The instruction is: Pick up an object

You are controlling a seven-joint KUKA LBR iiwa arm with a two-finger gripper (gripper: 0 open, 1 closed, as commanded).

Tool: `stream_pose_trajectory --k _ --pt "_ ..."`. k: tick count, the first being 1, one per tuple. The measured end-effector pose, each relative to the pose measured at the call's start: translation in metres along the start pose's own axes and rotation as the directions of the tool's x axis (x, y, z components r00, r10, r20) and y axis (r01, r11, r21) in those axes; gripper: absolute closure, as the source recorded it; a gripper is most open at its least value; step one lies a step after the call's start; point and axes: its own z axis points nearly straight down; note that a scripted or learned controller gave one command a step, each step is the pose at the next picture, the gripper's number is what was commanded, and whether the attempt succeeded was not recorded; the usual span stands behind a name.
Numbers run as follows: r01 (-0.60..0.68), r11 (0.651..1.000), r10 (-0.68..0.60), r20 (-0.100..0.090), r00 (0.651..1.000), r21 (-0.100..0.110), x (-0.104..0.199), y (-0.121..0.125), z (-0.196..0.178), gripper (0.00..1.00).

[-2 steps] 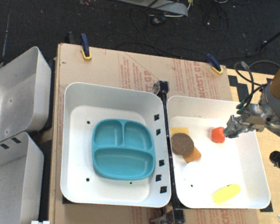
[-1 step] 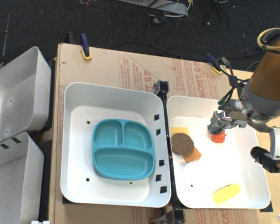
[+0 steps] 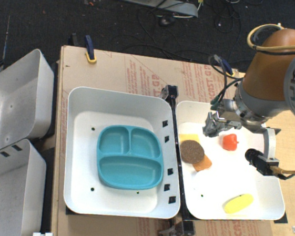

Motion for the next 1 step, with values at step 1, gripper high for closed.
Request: stream_pose_trajectory --k 1 --pt "0.001 1.000 -0.001 -0.001 1.000 -0.002 0.0468 0.0206 -0.0039 1.00"
